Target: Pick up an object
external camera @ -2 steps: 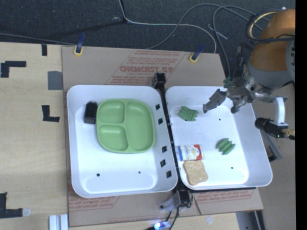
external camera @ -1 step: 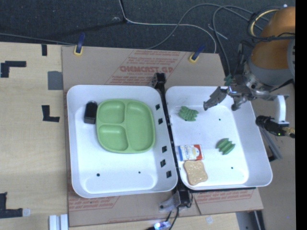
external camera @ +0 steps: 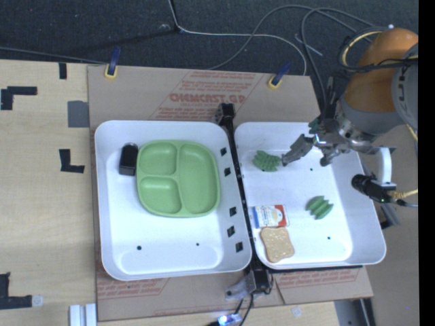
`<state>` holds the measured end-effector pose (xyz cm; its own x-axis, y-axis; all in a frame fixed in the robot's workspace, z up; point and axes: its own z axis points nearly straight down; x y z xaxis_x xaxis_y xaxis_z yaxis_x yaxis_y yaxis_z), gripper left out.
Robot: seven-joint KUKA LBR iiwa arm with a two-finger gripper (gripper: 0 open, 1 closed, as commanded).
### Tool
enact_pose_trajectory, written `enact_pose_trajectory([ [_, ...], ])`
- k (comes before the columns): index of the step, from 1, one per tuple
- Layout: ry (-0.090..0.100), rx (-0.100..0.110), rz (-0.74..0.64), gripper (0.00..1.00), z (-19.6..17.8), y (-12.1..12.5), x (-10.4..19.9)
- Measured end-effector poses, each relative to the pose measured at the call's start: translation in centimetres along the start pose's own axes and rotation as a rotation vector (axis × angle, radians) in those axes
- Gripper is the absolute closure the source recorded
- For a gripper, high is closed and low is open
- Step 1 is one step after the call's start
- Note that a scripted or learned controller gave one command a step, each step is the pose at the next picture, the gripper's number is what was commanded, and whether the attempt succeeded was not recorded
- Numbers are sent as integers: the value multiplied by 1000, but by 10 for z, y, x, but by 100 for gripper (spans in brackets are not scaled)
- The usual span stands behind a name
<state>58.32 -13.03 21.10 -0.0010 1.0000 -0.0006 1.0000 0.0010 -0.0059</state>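
My gripper (external camera: 311, 153) hangs over the back of the right bin (external camera: 353, 202), fingers spread open with nothing between them. Its left fingertip (external camera: 291, 156) is just right of a dark green leafy toy (external camera: 266, 161) near the bin's back left. A lighter green ridged piece (external camera: 319, 207) lies toward the bin's right side. At the front left of this bin lie a small blue and white packet (external camera: 270, 216) and a tan toast slice (external camera: 277, 244) right below it.
The left bin (external camera: 115, 236) holds a green divided plate (external camera: 179, 178) and a small black block (external camera: 128, 159) to its left. A black divider (external camera: 234, 182) runs between the bins. Cables hang behind the bench.
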Motion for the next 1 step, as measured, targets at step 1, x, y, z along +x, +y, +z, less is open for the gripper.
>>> enact_pose_trajectory([
  [1,1,1,0,0,52,-5,10],
])
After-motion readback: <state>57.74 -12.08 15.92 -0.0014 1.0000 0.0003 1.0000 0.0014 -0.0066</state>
